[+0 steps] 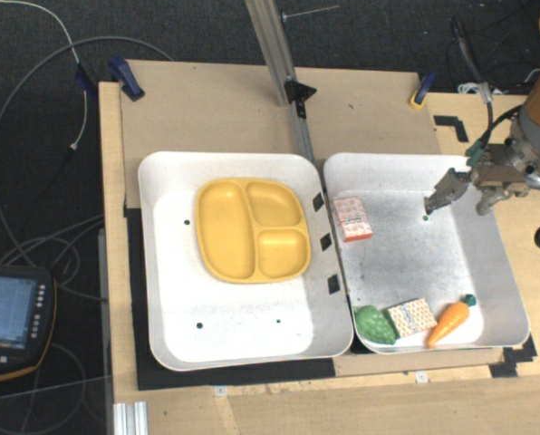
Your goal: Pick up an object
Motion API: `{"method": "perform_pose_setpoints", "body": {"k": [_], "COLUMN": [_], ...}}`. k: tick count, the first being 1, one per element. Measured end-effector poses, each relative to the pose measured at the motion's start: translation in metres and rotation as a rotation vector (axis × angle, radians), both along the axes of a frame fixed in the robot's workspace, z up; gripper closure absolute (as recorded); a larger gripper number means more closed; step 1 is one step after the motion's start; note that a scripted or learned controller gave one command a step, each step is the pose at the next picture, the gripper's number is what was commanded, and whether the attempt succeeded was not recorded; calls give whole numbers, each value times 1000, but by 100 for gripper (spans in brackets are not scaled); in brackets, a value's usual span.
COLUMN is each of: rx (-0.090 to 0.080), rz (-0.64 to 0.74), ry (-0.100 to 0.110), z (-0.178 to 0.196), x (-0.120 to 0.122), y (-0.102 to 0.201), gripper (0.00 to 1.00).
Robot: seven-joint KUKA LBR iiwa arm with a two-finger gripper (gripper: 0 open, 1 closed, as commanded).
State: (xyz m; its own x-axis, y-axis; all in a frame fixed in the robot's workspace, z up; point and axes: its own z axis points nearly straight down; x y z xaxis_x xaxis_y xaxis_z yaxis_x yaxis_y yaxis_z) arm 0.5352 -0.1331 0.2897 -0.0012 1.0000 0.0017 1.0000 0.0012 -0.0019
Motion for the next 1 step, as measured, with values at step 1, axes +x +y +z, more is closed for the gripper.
{"method": "perform_pose_setpoints", "body": {"k": [1], "rx": [0], "rz": [0], "ry": [0], "z": [0], "x": [0], "y": [0], "gripper": [0]}}
